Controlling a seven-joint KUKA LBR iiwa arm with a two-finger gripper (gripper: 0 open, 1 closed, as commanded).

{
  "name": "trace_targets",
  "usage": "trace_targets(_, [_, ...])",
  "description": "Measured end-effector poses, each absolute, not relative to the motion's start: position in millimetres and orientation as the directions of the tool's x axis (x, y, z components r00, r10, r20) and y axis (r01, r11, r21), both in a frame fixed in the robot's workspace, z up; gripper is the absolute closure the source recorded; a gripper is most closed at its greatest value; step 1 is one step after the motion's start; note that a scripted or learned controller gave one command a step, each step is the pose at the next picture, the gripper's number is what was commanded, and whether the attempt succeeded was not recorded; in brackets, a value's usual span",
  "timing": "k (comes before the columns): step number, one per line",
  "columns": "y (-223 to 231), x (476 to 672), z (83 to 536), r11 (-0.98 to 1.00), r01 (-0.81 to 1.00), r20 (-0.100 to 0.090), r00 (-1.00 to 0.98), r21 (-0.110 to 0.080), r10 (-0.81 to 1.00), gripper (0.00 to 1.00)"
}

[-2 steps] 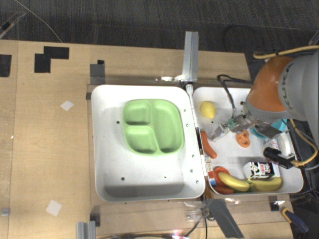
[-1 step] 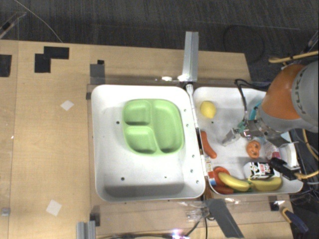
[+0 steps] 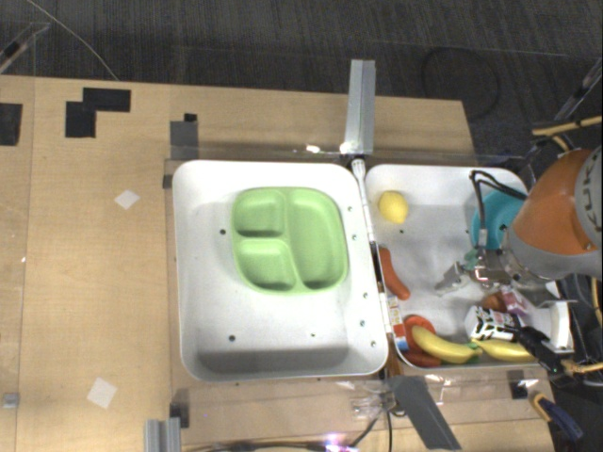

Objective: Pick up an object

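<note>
we see the gripper (image 3: pixel 466 274) low over the right bin (image 3: pixel 424 182), and we can't make out whether it is parted or closed, nor see anything held in it. the pick looks not yet done to us: the lemon (image 3: pixel 392 206) sits near the bin's far left corner, and the bananas (image 3: pixel 443 348) lie along its near edge, close to the gripper.

The orange and grey arm (image 3: pixel 562 217) is cut off at the right side of the view. It hides the right part of the right bin (image 3: pixel 429 243). The gripper (image 3: pixel 456 278) looks too small and blurry to make out. A blue-green thing (image 3: pixel 492 218) peeks from under the arm; I can't tell what it is. A red thing (image 3: pixel 417 327) is half hidden behind a banana (image 3: pixel 441 347).
</note>
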State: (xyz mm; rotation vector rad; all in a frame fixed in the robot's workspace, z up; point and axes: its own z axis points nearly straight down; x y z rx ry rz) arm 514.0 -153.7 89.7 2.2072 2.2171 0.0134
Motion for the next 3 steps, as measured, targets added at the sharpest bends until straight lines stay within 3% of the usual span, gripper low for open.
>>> trace_targets(1, [-206.1, 600.2, 102.2, 0.049, 0.999, -0.003, -0.049, 0.007, 0.999, 0.00])
trace_targets(2, [-135.8, 599.2, 88.2, 0.275, 0.961, -0.004, -0.275, 0.009, 0.962, 0.00])
trace_targets(3, [-110.4, 656.7, 86.5, 0.143, 0.988, 0.007, -0.143, -0.054, 0.990, 0.00])
